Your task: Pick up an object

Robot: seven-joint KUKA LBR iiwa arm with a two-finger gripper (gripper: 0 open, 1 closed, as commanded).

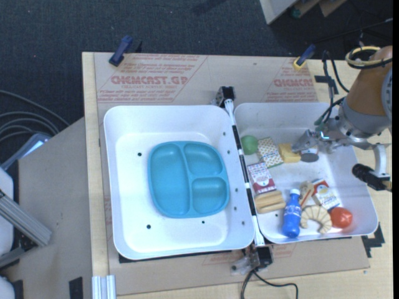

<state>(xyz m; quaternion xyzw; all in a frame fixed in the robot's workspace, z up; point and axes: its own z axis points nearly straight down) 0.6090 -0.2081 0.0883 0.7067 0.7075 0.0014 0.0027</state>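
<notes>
On the desk sit two shallow white bins side by side. The left white bin holds a turquoise plastic divided plate lying flat near its middle. The right white bin holds the loose objects: a small green ball by its left wall, a patterned paper packet just beside it, a yellow block, a red-and-white carton, a tan bread-like stick, a blue plastic bottle, a pale croissant-shaped piece and a red tomato-like ball. The grey arm with an orange band reaches in from the right, and its gripper hangs low over the right bin, just beside the yellow block, perhaps touching it. The view is too blurred there to tell how the gripper stands or whether anything is in it.
</notes>
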